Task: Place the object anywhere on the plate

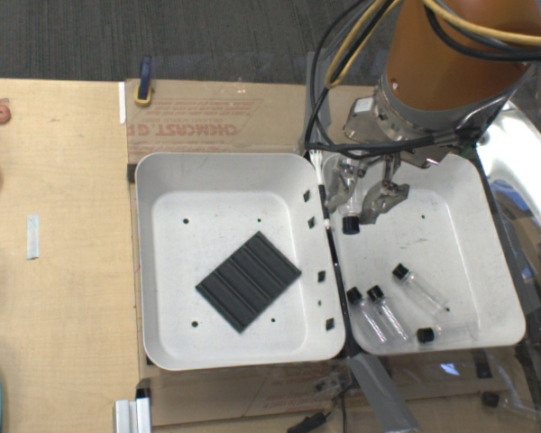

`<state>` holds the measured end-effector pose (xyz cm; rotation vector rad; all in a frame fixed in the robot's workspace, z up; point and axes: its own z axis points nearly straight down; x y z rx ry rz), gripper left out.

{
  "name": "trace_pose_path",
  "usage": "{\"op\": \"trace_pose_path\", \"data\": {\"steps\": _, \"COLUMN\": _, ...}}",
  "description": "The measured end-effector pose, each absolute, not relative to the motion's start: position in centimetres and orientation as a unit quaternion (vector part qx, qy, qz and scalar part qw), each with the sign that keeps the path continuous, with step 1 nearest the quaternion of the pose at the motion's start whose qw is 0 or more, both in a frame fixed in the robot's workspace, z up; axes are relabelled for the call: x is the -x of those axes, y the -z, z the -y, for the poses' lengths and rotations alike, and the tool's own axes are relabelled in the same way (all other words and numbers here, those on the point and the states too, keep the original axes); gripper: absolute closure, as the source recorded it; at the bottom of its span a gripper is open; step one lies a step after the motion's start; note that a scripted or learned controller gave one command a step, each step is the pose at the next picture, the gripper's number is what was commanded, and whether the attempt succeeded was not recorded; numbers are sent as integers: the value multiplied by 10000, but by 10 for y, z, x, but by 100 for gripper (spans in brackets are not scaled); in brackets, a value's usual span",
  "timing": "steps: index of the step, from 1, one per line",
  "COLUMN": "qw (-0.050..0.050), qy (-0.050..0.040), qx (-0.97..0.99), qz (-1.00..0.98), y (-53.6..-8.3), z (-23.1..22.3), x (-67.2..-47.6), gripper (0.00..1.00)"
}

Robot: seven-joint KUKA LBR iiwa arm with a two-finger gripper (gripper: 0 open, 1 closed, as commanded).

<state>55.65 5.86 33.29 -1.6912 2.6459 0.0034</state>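
My gripper (pixel 365 207): over the right bin's (pixel 487 323) far-left part; grip state I cannot tell.
Tubes (pixel 392 305): near side, right bin.
Plate (pixel 249 280): left bin (pixel 162 332).
Risk: clear tubes may roll or slip aside.

Two white bins (pixel 153 242) — one ridged plate (pixel 248 280) — three vials (pixel 421 291).

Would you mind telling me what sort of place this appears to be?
Probably a robotics lab bench: a cabled robot arm reaches over two white bins, one holding clear vials, the other a ridged black plate.
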Motion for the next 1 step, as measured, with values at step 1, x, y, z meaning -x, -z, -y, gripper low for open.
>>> {"op": "trace_pose_path", "data": {"steps": 1, "qw": 7, "qy": -14, "qx": 6509, "qz": -7591, "y": -248, "z": -143, "x": -564, "gripper": 100}}
